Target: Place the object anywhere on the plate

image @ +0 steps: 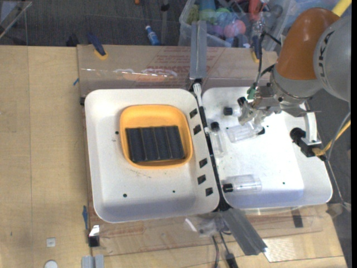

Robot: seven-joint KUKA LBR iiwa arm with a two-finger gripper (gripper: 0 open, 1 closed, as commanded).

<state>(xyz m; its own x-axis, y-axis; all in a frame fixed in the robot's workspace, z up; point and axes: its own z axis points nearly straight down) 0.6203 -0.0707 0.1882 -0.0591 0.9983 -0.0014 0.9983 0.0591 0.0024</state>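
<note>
Gripper low in the right bin, object on the plate

Dark ridged object (155, 143) lies flat on the orange plate (126, 118) in the left bin (106, 194). Gripper (249, 123) sits well apart, over the right bin (301, 186); whether its fingers are parted cannot be told. A clear tube (241, 184) lies near that bin's front.

Even, bright overhead light falls where I work. The two shallow white plastic bins (268, 172) glare nearly blown out, washing detail away. Soft shadows sit under my grey arm with its orange band (304, 43). The picture is slightly soft and grainy throughout.
</note>
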